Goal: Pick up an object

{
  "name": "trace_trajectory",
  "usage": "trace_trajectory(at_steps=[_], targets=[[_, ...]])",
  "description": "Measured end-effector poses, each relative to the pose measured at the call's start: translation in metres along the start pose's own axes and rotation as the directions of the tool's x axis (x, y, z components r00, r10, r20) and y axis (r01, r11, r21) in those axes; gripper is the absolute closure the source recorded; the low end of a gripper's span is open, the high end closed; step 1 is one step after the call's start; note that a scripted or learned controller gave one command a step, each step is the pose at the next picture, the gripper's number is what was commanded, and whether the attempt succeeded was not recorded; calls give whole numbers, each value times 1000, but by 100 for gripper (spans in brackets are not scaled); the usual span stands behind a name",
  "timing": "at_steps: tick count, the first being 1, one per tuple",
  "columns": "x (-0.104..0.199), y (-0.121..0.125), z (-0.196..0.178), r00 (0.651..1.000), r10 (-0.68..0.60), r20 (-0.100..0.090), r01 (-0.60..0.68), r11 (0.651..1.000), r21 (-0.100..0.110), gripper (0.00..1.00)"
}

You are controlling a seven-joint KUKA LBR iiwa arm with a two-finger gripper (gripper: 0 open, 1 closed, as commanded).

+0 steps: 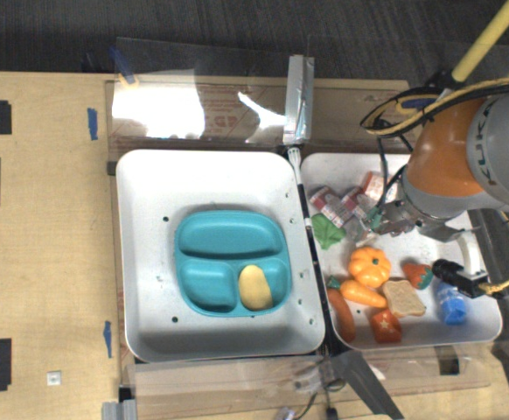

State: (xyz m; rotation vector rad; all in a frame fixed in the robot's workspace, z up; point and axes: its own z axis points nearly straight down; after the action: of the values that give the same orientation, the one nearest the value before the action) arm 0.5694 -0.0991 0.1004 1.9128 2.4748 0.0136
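- You have the arm (464,160) reaching in from the right, with its orange band above the right bin (342,166).
- The gripper (386,220) sits low over the upper middle of that bin. You cannot tell from this angle whether it is wide, narrow or holding anything.
- Nothing you can see is lifted; every object lies on a bin floor.
- Just left of the gripper you will find the packets (338,204), red and white, bunched near the bin's top left.
- Below the packets, against the left wall, lies a green leaf (327,232).
- The pumpkin (369,267) stands just below the gripper, close to it. You cannot tell whether the two touch.
- The carrot (362,294) lies touching the pumpkin's lower side, pointing right toward the bread (405,298).
- A tomato (386,325) sits just below the bread's left corner.
- A long red sausage (342,315) lies along the lower left wall.
- A blue object (452,306) rests near the right wall, beside the bread.
- A small red piece (414,274) lies between the pumpkin and the blue object.
- In the left bin (149,234) you have a teal tray (228,234) with a potato (254,287) in its lower right compartment, well apart from the gripper.
- Both bins rest on the bench (36,234).
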Motion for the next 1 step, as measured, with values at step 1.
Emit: trace_trajectory(at_steps=[1], targets=[[0, -1, 1, 1000, 0, -1, 0, 1000, 2, 0]])
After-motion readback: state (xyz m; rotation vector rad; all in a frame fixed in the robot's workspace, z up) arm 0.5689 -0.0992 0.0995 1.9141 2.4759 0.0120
